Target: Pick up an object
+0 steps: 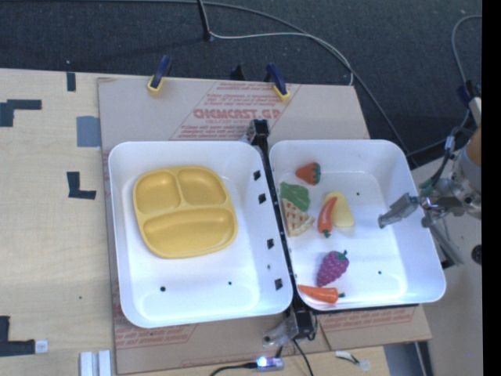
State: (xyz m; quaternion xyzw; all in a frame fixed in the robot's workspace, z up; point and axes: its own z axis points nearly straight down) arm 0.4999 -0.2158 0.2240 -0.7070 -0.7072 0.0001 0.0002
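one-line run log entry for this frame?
stage: approach | gripper: over right white bin, nothing held | nearest: yellow toy lemon | yellow divided plate: left white bin

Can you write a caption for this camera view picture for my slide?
Grey two-finger gripper over right white bin of toy food; yellow divided plate in left.

Glossy white plastic bins, smooth yellow plastic tray, matt cardboard sheet, dark carpet

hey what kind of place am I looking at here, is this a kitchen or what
Probably a robotics lab bench, not a kitchen. Two white bins sit on a cardboard sheet held by clamps, cables trail across the floor, and the food, like the purple grapes, looks like toys.
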